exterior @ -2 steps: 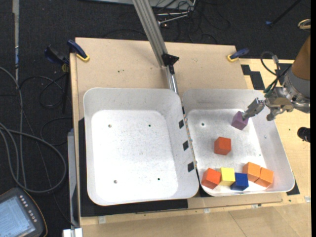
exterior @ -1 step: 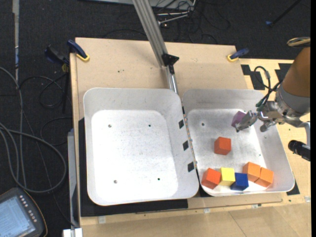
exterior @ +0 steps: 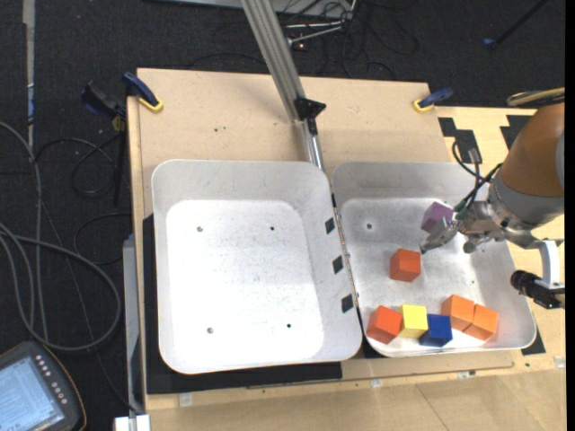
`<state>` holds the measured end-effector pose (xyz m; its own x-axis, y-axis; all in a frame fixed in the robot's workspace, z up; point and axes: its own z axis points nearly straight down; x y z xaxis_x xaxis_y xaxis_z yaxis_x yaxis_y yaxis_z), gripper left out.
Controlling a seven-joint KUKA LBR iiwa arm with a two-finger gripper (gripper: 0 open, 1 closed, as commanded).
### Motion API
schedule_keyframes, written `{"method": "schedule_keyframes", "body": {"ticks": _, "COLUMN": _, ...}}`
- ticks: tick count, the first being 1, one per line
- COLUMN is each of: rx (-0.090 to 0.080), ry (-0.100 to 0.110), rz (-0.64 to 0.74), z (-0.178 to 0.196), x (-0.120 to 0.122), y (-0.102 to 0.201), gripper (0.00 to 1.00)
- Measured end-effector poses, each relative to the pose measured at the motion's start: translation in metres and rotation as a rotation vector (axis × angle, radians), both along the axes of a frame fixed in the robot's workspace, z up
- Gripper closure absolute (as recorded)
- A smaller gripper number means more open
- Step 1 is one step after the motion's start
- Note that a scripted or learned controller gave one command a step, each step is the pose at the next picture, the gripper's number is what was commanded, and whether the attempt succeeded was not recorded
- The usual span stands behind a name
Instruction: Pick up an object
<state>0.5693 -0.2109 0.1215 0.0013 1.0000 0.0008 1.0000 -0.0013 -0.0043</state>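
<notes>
At the far left edge, cables [exterior: 54, 232] trail over the dark floor and a small screen [exterior: 31, 393] sits in the bottom corner. On the wooden counter [exterior: 225, 115] a blue-and-yellow clamp [exterior: 142, 92] grips the upper left corner. The left bin [exterior: 180, 182] lies next, white and speckled. A metal pole [exterior: 274, 48] slants down from the top and ends just above the seam between the two bins.

The right bin [exterior: 377, 182] carries all the blocks. An orange cube [exterior: 405, 265] sits alone near the middle. Along the near wall runs a row — an orange block [exterior: 385, 323], a yellow block [exterior: 414, 319] touching it, a blue block [exterior: 437, 329] just beside, then two orange blocks [exterior: 472, 316] pressed together. A purple block [exterior: 437, 214] rests in the upper half of the bin, right against the claw [exterior: 440, 237].

The claw hangs low over the bin, its tip between the purple block and the lone orange cube; whether its fingers are spread or closed I cannot tell, and no block shows between them. The grey arm [exterior: 526, 196] with its orange band [exterior: 542, 142] enters from the right, and a second clamp [exterior: 433, 100] sits on the counter's upper right.
</notes>
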Motion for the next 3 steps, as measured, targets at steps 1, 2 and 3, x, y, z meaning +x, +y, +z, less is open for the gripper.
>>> {"method": "schedule_keyframes", "body": {"ticks": 1, "rx": -0.001, "ry": -0.006, "rz": 0.001, "z": 0.013, "x": 0.002, "y": 0.000, "gripper": 1.00}}
{"method": "schedule_keyframes", "body": {"ticks": 2, "rx": -0.003, "ry": -0.010, "rz": 0.003, "z": 0.056, "x": 0.002, "y": -0.002, "gripper": 1.00}}
{"method": "schedule_keyframes", "body": {"ticks": 3, "rx": -0.004, "ry": -0.013, "rz": 0.004, "z": 0.120, "x": 0.004, "y": 0.001, "gripper": 1.00}}
